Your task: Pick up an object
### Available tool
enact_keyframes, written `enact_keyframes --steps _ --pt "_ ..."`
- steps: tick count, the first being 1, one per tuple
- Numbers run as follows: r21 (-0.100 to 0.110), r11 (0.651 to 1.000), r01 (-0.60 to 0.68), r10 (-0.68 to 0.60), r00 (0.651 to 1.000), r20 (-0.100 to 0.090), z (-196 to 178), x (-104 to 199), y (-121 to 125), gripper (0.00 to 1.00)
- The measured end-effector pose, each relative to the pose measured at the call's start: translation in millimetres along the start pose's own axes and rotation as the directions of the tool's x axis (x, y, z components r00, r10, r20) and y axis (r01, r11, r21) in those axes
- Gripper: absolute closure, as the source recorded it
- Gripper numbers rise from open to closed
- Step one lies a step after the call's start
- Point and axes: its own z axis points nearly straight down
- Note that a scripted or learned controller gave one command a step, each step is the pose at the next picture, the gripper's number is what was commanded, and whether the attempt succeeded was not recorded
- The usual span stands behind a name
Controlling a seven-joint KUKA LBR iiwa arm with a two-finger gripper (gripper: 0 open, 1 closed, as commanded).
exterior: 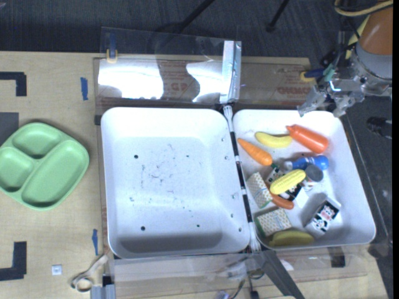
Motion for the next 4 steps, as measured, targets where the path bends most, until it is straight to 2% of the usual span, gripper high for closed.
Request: enact_keyframes --steps 1,2,3,4 --pt "-0.001 1.000 -0.004 0.004 1.000 0.001 110 -9 -18 0.00" --pt "0.015 0.991 0.134 -0.134 0.991 0.004 147 25 7 0.00" --pt "0.039 0.942 0.332 -0.333 0.943 0.010 149 24 18 0.00" --pt "0.014 0.907 0.421 -0.421 0.907 0.016 146 19 25 0.00"
